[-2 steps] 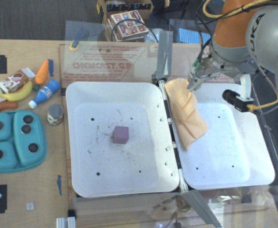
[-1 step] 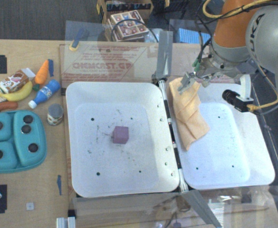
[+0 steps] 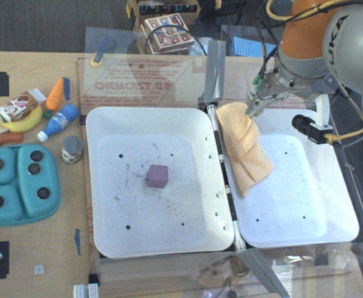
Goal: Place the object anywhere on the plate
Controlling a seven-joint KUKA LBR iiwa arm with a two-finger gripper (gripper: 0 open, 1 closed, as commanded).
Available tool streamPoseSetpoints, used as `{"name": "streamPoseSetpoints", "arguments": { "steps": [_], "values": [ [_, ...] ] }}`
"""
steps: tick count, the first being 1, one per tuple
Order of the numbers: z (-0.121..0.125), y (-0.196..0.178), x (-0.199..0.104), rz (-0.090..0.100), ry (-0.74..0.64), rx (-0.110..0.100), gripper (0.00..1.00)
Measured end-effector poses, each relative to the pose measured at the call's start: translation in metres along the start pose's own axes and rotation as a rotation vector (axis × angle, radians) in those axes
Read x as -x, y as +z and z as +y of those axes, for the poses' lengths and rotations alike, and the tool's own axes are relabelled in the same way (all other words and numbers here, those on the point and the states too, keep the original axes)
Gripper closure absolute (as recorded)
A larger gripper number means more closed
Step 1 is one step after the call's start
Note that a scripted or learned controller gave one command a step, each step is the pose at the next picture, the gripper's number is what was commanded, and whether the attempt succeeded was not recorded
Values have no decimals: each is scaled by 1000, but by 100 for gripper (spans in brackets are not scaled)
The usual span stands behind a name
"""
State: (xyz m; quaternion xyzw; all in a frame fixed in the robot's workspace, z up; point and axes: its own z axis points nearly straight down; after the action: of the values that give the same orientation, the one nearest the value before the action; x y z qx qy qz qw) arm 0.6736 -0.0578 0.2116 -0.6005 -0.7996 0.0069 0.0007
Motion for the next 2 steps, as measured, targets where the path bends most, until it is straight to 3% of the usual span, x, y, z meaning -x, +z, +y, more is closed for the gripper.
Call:
{"name": "streamPoseSetpoints", "arguments": {
  "steps": [1,2],
  "values": [
    [0,0,0,0,0,0,0],
    [1,-7,1,-1,0,-2,100]
  ]
}}
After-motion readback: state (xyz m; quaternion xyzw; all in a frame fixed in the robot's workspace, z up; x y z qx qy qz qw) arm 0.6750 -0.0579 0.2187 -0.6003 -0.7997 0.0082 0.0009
